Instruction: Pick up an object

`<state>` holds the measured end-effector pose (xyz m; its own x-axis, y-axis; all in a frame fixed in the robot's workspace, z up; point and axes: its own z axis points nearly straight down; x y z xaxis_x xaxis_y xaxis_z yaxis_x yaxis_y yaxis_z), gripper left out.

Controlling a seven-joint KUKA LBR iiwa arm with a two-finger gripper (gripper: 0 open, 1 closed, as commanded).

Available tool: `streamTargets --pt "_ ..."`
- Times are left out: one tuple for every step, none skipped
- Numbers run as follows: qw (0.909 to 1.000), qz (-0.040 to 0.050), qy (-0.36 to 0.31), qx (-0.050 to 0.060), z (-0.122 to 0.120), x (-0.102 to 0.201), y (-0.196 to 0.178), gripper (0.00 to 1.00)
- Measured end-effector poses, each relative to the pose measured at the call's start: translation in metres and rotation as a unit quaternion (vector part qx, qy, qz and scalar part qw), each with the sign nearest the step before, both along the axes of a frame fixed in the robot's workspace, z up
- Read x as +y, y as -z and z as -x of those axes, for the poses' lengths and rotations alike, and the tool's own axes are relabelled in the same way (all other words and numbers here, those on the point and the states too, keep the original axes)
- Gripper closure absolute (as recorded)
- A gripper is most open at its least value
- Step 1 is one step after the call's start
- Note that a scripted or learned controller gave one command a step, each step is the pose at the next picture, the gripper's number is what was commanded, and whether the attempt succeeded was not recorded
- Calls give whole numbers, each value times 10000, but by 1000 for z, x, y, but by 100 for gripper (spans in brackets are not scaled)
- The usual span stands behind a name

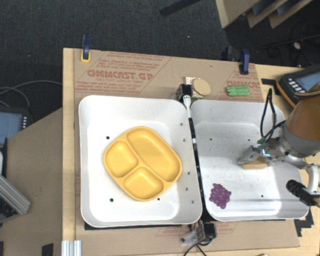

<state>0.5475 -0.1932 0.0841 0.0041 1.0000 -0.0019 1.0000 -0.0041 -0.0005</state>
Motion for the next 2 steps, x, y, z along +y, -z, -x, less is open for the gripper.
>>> streamTargets --pt "10000 4 -13 -25 -2 3 -11 100" --pt "10000 -17 -62 -44 0 89 -99 100"
